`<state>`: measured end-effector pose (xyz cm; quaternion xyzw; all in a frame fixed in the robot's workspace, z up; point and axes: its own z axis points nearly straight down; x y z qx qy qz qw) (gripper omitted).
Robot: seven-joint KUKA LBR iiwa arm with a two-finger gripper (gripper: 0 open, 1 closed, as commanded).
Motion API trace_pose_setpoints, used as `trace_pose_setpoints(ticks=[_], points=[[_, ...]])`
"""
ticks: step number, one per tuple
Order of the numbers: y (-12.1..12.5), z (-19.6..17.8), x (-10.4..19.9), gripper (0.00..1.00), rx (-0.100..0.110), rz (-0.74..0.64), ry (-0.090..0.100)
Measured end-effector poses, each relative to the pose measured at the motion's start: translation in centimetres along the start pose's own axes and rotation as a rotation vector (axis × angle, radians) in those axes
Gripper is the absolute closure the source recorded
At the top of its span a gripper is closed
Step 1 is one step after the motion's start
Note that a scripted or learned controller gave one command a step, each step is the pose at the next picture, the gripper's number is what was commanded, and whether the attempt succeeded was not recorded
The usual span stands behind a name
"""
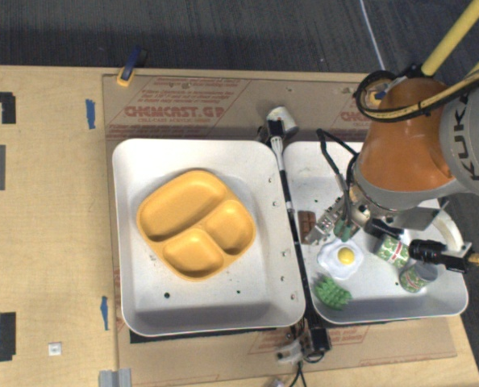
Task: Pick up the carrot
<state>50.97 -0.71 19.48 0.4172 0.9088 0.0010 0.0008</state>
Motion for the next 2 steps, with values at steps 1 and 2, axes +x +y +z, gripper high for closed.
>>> trace_pose_setpoints(ticks=[1,2], points=[[-1.4,1.0,3.1,1.00,0.003,-0.157,0.002],[-3.5,-6.8,0.4,1.00,0.000,-0.051,-0.002]])
